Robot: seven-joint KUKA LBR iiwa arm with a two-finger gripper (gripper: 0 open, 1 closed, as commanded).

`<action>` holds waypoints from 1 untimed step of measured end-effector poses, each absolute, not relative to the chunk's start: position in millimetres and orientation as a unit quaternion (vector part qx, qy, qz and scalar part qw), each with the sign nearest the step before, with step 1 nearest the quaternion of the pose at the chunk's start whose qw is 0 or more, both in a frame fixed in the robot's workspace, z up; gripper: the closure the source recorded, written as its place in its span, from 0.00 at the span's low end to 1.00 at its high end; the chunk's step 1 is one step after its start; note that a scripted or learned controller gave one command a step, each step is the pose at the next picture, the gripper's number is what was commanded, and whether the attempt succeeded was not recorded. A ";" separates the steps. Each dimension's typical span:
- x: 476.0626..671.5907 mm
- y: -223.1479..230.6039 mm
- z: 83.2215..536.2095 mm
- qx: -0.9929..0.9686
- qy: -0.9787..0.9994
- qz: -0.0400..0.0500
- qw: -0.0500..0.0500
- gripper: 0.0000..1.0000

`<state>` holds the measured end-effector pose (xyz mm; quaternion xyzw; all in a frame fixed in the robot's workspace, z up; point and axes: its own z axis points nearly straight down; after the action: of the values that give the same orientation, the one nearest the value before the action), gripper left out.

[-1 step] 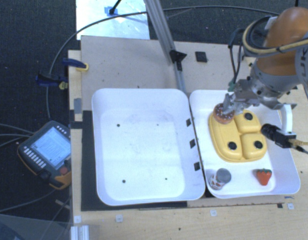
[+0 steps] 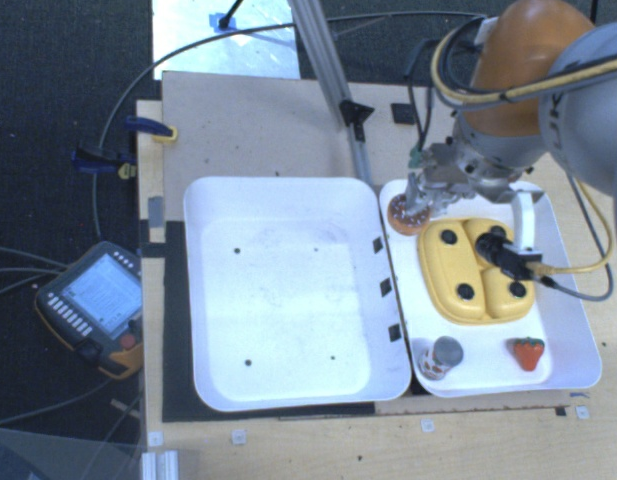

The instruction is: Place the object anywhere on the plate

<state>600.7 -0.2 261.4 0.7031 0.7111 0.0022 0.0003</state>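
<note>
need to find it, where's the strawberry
The strawberry lies in the right bin's near right corner, just below the yellow plate.

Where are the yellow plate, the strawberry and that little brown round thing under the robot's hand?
yellow plate (image 2: pixel 466 268): camera view, on its bare left part.
strawberry (image 2: pixel 528 353): camera view, on its red body.
brown round thing (image 2: pixel 401 215): camera view, on its visible left side.

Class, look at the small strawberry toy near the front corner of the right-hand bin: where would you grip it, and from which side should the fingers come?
Grip the strawberry across its red body, coming straight down from above. It lies alone on the bin floor, apart from the yellow plate and the small can, so there seems room either side. Its green top looks too small to hold.
</note>
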 end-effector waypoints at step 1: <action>616.2 61.1 249.7 0.703 0.711 0.002 0.000 1.00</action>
<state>616.2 61.1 249.7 0.7032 0.7110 0.0015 -0.0004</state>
